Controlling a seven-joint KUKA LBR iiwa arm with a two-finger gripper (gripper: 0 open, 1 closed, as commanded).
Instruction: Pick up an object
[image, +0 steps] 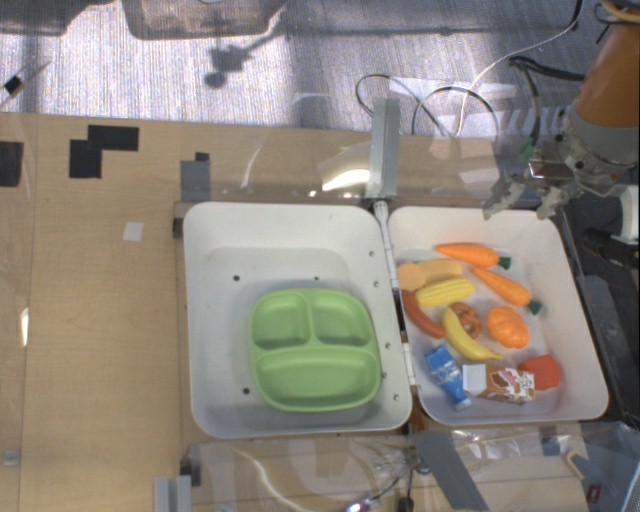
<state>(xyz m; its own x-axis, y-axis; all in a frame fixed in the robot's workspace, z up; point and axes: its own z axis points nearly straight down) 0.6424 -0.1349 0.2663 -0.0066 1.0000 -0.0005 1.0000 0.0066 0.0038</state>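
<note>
The right bin (570, 260) is crowded through its middle and near part: two carrots (468, 254) (503, 286), a corn cob (445, 292), a banana (468, 336), a small pumpkin (507, 326), a sausage (421, 314), a blue packet (446, 376) and a carton (508, 384) lie close together, several touching. Bare floor remains along its far edge and right wall (the widest gap). The left bin (215, 260) is open around the green divided plate (314, 349), chiefly on its far and left sides. The gripper (524, 200) hangs over the right bin's far rim.

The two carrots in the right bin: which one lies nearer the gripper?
The upper carrot, by the bin's far wall, lies nearer the gripper. The other carrot sits lower, slanting down toward the orange pumpkin.
</note>
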